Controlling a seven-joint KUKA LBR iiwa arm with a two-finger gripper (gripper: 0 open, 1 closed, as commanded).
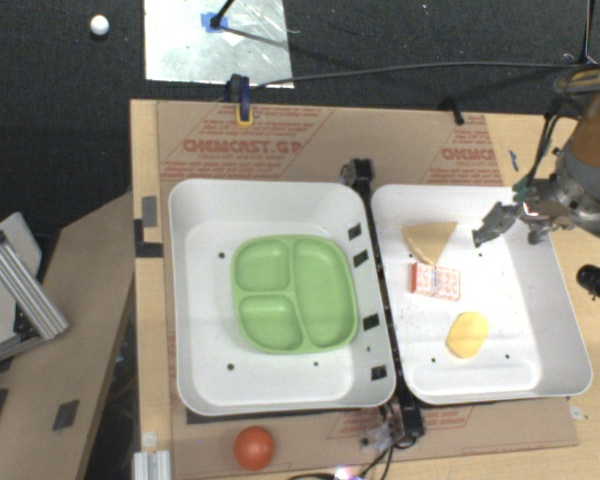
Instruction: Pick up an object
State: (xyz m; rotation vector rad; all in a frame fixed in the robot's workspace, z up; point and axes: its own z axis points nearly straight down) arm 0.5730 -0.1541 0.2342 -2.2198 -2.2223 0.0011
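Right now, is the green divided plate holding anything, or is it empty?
Empty. The green divided plate lies flat in the left bin, and all three of its compartments show bare green.

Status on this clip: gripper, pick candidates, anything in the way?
Gripper above right bin, upper area, holding nothing visible. Tan wedge, red-and-white packet, yellow piece lie loose in that bin. Wedge nearest; path unobstructed.
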